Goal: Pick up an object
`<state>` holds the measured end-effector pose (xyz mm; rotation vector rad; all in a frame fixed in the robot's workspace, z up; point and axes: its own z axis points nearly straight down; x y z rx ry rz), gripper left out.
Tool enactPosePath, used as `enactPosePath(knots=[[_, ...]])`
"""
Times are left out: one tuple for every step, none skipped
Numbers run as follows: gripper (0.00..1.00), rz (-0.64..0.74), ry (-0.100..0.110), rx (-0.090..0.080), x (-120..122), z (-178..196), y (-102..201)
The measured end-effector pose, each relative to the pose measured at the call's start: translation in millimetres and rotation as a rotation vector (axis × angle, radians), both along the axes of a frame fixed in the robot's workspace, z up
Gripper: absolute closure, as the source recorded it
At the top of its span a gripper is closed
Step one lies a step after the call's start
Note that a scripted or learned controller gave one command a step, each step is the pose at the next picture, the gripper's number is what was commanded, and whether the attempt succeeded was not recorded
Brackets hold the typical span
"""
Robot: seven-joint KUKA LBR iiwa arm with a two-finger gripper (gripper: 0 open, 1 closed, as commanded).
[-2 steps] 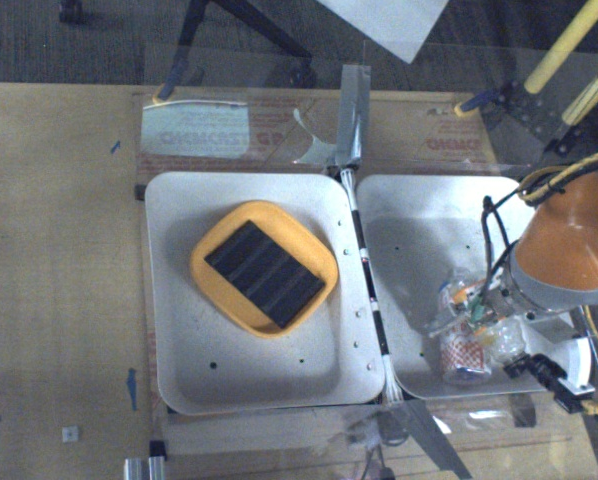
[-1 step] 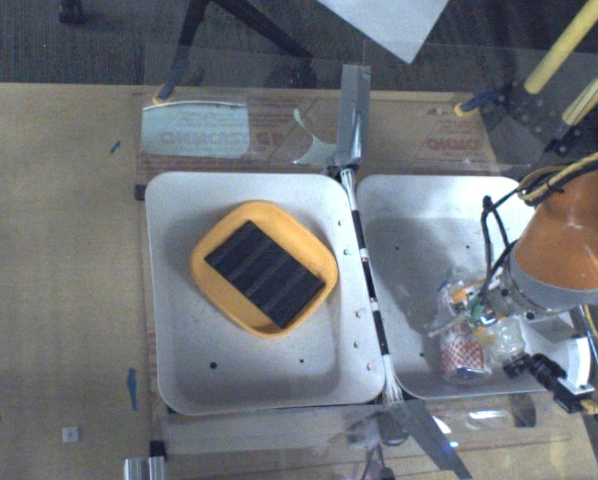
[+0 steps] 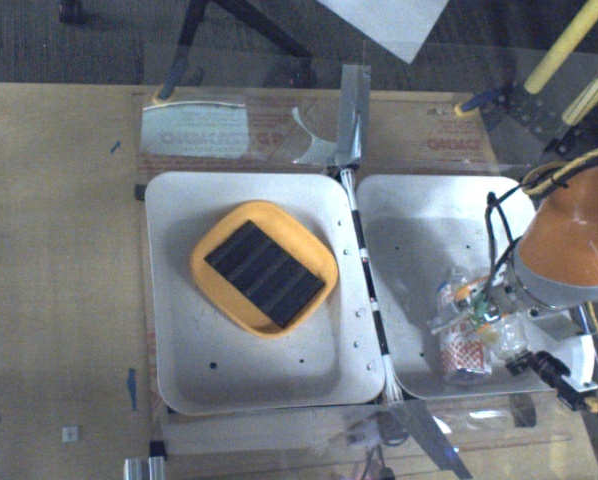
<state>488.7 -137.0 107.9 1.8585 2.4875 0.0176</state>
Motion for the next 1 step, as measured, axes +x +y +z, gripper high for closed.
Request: enactPosePath(knots=[[1.0, 0.03, 0.036, 0.012, 52.4, 95.5, 52.7]])
